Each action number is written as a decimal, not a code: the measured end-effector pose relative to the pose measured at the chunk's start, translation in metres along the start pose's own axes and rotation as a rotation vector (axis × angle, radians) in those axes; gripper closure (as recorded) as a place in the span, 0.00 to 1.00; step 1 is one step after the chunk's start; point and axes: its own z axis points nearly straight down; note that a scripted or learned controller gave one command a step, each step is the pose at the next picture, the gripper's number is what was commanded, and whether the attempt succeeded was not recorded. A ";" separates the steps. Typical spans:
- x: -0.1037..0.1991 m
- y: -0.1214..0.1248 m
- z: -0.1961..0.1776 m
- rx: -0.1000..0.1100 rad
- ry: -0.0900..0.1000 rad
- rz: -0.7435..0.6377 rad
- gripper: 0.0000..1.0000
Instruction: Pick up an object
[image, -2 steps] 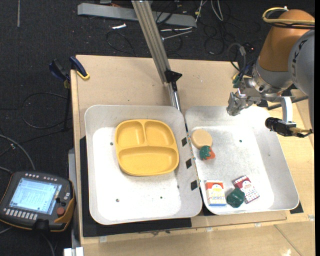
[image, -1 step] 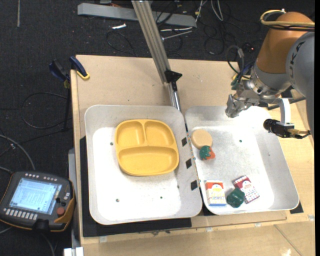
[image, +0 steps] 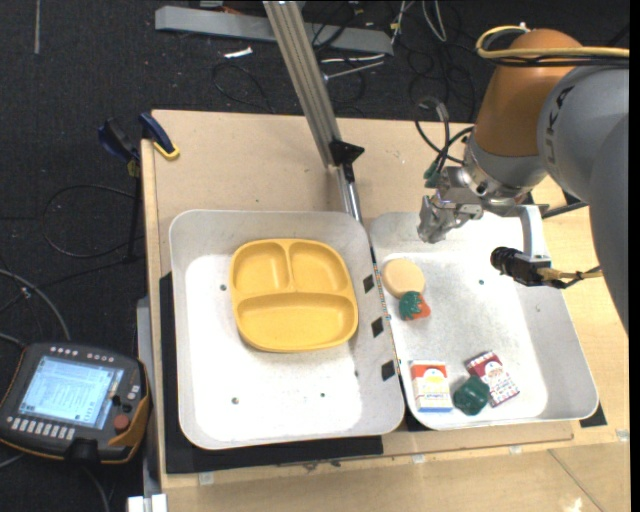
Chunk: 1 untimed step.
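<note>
Two white bins sit side by side on the bench. The left bin (image: 200, 400) holds one thing, a yellow tray (image: 293, 294) with three compartments, lying flat toward the bin's far half. The right bin (image: 545, 330) holds five small things in two groups. Near its far left corner lies one tan round piece (image: 403, 275), and touching its near edge is one small green and orange piece (image: 413, 306). Along the near edge are three more: one white and red box (image: 430, 385) with a blue strip at its near end, one dark green lump (image: 470, 397) just beside it on the right, and one red pack (image: 493, 376) touching the lump on its far right side (it lies tilted, with a printed face up).

The gripper (image: 437, 228) hangs over the far left part of the right bin, pointing down from the grey and orange arm (image: 545, 100). Nothing shows between its fingers; whether they stand apart or together cannot be made out at this slant.

The tan round piece is the closest object to the gripper, lying just to the near side of it and a little to the left, apart from the fingertips. The green and orange piece comes next, further toward the camera. The box, lump and pack lie well apart from the gripper, across the bin at its near edge.

One pendant (image: 70, 395) with a lit screen rests on the floor at the lower left.
</note>
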 end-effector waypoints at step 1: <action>0.047 -0.030 -0.004 0.001 0.000 0.001 1.00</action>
